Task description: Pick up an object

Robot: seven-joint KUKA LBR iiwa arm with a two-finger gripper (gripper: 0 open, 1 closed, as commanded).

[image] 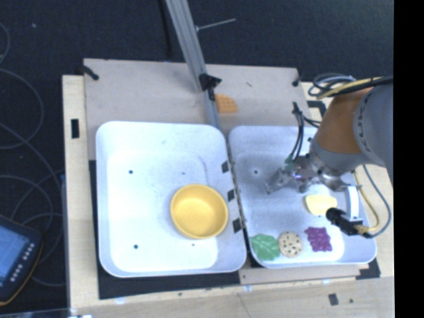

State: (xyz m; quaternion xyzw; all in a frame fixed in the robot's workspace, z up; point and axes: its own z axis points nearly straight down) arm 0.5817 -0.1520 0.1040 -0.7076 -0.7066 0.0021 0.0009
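My gripper (277, 183) hangs low over the middle of the right bin (255, 144), its fingers (272, 185) pointing left with a small gap and nothing between them. A pale yellow piece (319, 204) lies just right of the gripper, partly under the wrist. Along the bin's front edge sit a green leafy piece (265, 245), a round cookie (289, 243) and a purple grape bunch (318, 238). A yellow bowl (198, 211) rests in the left bin (132, 151), near its right wall.
A slanted metal pole (189, 42) rises from the back of the bench between the bins, with an orange block (225, 104) beside its foot. Cables loop around the wrist at the right. A dark tablet (13, 257) lies off the bench at the lower left.
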